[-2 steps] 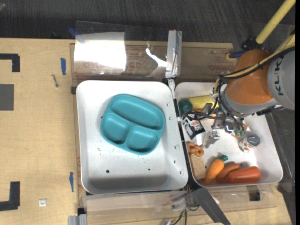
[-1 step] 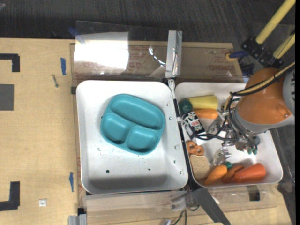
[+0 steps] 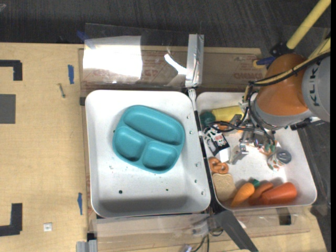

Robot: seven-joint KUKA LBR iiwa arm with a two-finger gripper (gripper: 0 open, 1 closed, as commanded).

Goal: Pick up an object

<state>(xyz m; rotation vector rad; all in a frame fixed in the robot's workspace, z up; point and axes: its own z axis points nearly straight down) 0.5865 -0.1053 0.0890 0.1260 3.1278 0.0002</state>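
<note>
Clutter fills the right bin (image 3: 299,164): a yellow block (image 3: 227,113) at its far edge, a black-and-white piece (image 3: 217,140) by the left wall, an orange pretzel-like toy (image 3: 217,166), a tan slice that looks like toy bread (image 3: 223,182), and two toy carrots, a yellow-orange one (image 3: 243,192) and a red-orange one (image 3: 277,192), lying along the near wall. No single object is named in the task, so any of these could be the target; all sit loose in the bin, crowded toward its left and near sides, which leaves a bare patch of floor in the middle.

The gripper (image 3: 247,150) hangs over that patch, low beneath the orange band (image 3: 281,91) of the arm, with cables draped around it. Its metal parts blur into the wires, so I cannot tell whether it is released or clenched, and nothing is plainly caught in it. It stands nearest the black-and-white piece and the pretzel, perhaps lined up for one of them.

The left bin (image 3: 100,156) carries a teal divided tray (image 3: 148,137), well apart from the arm. Both bins rest on a brown cardboard-covered bench (image 3: 37,140), with clear plastic sheeting (image 3: 126,62) taped up behind them and dark carpet (image 3: 157,4) beyond.
</note>
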